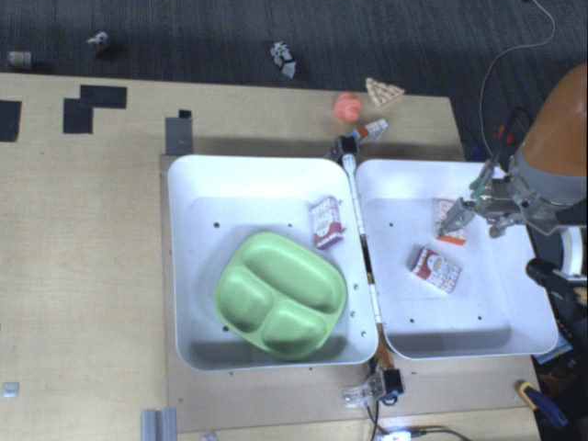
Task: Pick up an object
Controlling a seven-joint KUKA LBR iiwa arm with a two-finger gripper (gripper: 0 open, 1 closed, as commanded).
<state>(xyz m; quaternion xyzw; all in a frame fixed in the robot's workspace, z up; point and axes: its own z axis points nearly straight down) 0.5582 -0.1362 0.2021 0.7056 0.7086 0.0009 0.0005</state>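
Reaching in from the right of the frame, my grey arm with its orange band [562,127] hangs over the right-hand shallow white bin [496,333], and the jaws [470,211] sit at that bin's upper right area. I cannot tell from this slant whether the jaws are apart or together. Just at their tip lies a small pale packet with an orange-red edge [448,223], touching or nearly touching the metal; whether it is gripped I cannot make out.

Lower and to the left in the same bin rests a small red and white carton [435,269], lying tilted and apart from the packet.

Across the divider, the left-hand shallow white bin [197,274] carries a light green plastic tray with compartments [280,292] in its lower middle, and another red and white packet [326,221] near its upper right corner, just above the tray.

On the bench beyond the bins, at upper centre, I see a pinkish-orange ball [347,107], a tan wedge-shaped piece [384,91] and a small tube-like item [370,131].
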